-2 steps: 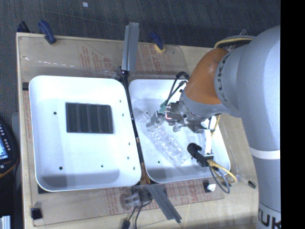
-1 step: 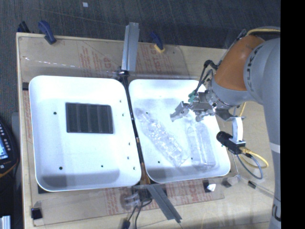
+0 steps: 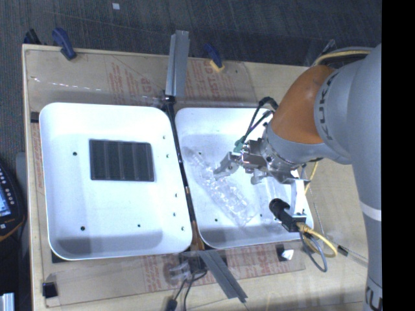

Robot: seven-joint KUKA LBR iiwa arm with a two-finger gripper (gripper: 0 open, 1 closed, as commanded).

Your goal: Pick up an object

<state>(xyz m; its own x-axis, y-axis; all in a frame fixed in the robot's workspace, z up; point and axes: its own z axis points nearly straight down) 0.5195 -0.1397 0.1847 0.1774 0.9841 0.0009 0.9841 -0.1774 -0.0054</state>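
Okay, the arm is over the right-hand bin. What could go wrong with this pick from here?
1. The clear crinkled plastic piece barely stands out against the floor of the right white bin, so the pincer may well close beside it rather than on it.
2. The plastic looks thin and glossy, so even a well-placed grasp might crumple it or let it slip out on the lift.

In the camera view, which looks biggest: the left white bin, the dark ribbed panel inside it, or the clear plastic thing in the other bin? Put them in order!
1. left white bin, by far the largest.
2. dark ribbed panel and clear plastic thing: about alike. The plastic's see-through edges are hard to trace, so I won't rank them.
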